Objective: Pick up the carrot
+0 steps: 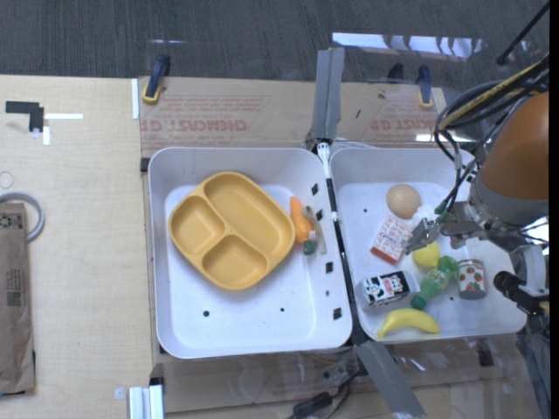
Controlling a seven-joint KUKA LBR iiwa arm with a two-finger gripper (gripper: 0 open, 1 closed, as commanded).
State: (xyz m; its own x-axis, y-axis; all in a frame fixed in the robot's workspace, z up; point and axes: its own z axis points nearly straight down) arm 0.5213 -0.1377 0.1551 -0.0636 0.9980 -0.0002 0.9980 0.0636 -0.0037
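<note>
At the near edge of the right bin (515,321) you had a banana (408,323) lying flat, and just behind it a small black-and-white carton (385,288) and some green pieces (436,279). A little can with red spots (471,279) stood beside those.

Your tool (428,234) hung low over that same bin, just above a yellow lemon-like fruit (425,255) and beside a red-and-white packet (391,238). You could not tell from this slant whether it was spread or closed, and nothing showed as held in it. Behind it sat a round tan item (403,201).

The carrot (301,221) was not in that bin at all. It lay in the left bin (244,334), against the right-hand edge of the yellow divided plate (231,230), close to the wall between the two bins, with its green end (309,247) toward you.

So by my reading you had none of the task done: the carrot was untouched and on the bin floor. You had the arm (520,160) over the wrong bin, and the whole job was left, namely crossing the dividing wall, coming down on the carrot, closing and lifting. The plate rim beside it looked likely to crowd one side of the grasp.
</note>
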